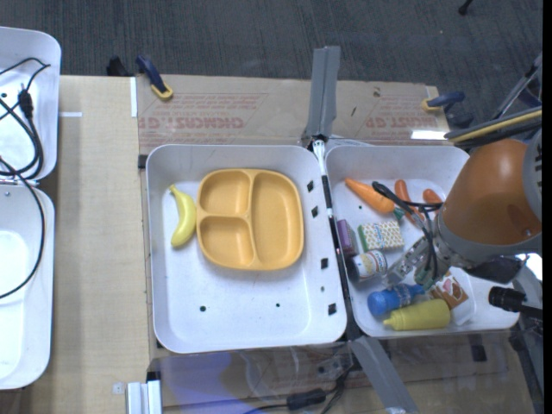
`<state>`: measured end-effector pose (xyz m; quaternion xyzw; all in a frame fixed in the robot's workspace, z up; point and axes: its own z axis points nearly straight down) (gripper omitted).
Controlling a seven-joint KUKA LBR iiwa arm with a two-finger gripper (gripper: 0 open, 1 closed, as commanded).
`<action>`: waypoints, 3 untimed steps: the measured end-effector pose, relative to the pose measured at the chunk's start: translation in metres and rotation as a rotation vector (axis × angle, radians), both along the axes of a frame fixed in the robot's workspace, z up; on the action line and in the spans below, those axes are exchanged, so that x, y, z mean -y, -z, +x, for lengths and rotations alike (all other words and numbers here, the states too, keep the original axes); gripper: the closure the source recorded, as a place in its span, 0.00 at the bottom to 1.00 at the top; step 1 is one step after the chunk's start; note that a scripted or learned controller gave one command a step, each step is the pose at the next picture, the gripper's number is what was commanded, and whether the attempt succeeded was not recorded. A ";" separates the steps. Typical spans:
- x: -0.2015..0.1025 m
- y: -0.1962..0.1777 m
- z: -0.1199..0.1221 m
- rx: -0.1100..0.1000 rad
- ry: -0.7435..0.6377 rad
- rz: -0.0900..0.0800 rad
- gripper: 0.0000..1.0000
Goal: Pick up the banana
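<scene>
The banana (182,218) is yellow and curved. It lies in the left bin (241,322), near that bin's left wall and just left of a yellow divided plate (251,218). My gripper (416,266) hangs low over the right bin (388,155), far to the right of the banana, under the orange band of the arm (492,198). It sits among that bin's clutter, just above a blue bottle (392,300). Nothing of the banana is near it.
The right bin holds carrots (371,195), a patterned box (380,235), a small jar (369,263), a purple item (346,235), a yellow squeeze bottle (420,316) and a snack packet (453,292). A grey divider (323,93) stands between the bins. White floor shows in the left bin below the plate.
</scene>
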<state>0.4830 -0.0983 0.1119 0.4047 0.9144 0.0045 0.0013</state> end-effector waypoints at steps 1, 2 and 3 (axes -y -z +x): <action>0.022 -0.076 -0.004 -0.010 0.283 -0.007 1.00; 0.022 -0.076 -0.004 -0.010 0.283 -0.007 0.00; 0.054 0.006 -0.005 -0.009 -0.063 -0.006 0.00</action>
